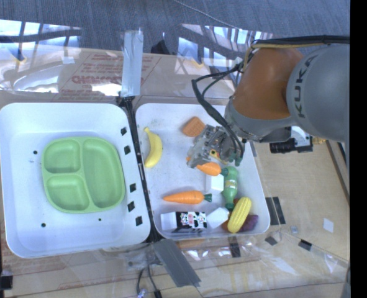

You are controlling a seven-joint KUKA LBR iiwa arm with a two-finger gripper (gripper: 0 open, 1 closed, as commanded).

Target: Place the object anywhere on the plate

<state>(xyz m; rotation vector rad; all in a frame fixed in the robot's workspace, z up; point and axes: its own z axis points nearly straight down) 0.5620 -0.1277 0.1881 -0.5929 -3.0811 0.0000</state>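
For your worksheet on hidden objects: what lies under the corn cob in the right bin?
A dark purple item pokes out beneath the corn cob, at the right bin corner. Most of it is covered, so its identity is unclear. A white piece sits beside the cob.

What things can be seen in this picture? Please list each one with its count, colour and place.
bins: two, white, side by side on the bench
plate: one, green, three sections, in the left bin
banana: one, yellow, right bin, near the divider
carrot: one, orange, middle of the right bin
waffle piece: one, orange-brown, back of the right bin
corn: one, yellow, front right corner of the right bin
milk carton: one, black and white, front of the right bin
bottle: one, green, beside the corn
arm: one, grey with orange band, over the right bin
gripper: one, low over a small orange object
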